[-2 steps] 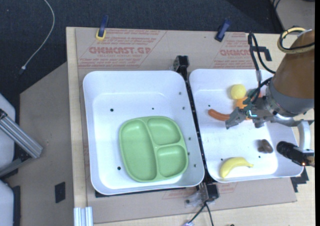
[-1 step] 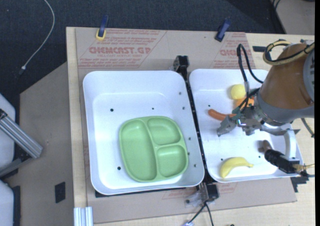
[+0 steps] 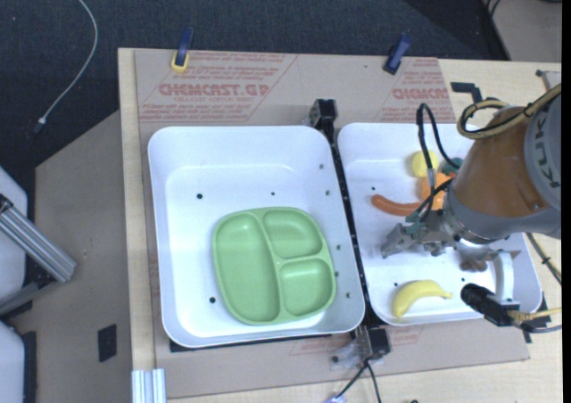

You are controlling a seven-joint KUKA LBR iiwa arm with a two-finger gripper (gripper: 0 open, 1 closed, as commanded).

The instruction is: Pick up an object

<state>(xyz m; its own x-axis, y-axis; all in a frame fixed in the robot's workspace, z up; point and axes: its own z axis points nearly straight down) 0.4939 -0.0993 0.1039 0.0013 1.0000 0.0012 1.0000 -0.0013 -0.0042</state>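
Note:
My gripper (image 3: 412, 239) hangs low over the middle of the right bin (image 3: 375, 147), under the grey arm with its orange band (image 3: 500, 183). A yellow banana (image 3: 419, 296) lies near the bin's front edge, just below the gripper and apart from it. A long orange carrot-like piece (image 3: 393, 205) lies just behind the gripper. Farther back sits a yellow object (image 3: 421, 163) with a small orange object (image 3: 437, 185) beside it, both partly hidden by the arm. Nothing can be seen held in the gripper.
The left bin (image 3: 178, 160) holds a green divided plate (image 3: 272, 263) toward its front. A black divider (image 3: 343, 205) runs between the two bins. Blue clamps (image 3: 182, 49) (image 3: 397, 53) grip the board's far edge. Cables loop around the arm at the right.

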